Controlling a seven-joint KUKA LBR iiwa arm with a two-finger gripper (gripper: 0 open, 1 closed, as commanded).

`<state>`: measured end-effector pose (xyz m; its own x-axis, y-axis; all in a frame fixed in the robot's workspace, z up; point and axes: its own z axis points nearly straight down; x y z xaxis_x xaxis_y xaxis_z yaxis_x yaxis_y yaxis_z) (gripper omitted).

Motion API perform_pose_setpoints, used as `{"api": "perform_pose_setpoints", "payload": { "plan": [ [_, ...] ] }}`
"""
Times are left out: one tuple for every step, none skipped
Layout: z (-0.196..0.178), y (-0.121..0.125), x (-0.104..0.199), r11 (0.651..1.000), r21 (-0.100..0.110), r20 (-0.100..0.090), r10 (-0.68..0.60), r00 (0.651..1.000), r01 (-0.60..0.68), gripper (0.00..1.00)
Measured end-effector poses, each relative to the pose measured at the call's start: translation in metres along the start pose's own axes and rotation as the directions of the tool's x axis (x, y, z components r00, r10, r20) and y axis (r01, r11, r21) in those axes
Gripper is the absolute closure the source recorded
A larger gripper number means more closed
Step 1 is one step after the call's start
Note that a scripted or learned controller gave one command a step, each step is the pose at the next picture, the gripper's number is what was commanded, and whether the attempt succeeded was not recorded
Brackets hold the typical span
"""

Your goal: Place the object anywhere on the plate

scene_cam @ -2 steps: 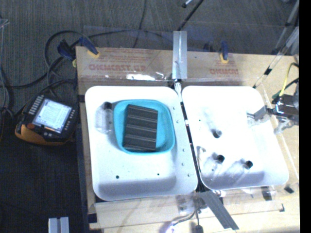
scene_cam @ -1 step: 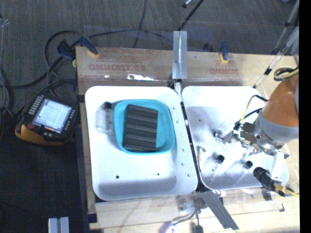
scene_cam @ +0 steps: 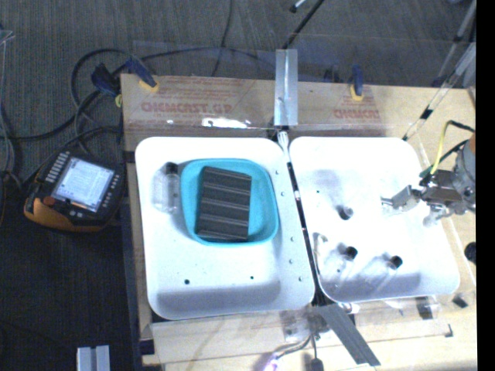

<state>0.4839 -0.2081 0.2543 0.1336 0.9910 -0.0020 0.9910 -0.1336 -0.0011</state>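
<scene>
Gripper (scene_cam: 398, 199) over right bin (scene_cam: 371, 157), dark block (scene_cam: 224, 203) on plate (scene_cam: 267, 207)

Slatted block (scene_cam: 225, 203) on plate (scene_cam: 267, 207) in left bin (scene_cam: 224, 284); perhaps a bottle (scene_cam: 167, 185) just left of it.

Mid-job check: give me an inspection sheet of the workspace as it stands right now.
Surface: two shallow white bins, left bin and right bin, side by side on a wooden bench.
Job's things: light-blue square plate in left bin, dark ribbed rectangular block lying on it.
Clutter: clear small bottle beside the plate; three small clear dark-capped vials in right bin.
Grippers: gripper over right bin's right side, nothing visibly held.
Cables: black cables on floor, left.
Surroundings: orange handheld pendant on dark carpet.
</scene>
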Motion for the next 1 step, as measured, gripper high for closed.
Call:
{"api": "perform_pose_setpoints", "payload": {
  "plan": [
    [-0.0572,0.0897,0.0179,1.0,-0.002,0.002,-0.024,1.0,0.024,0.0]
  ]
}}
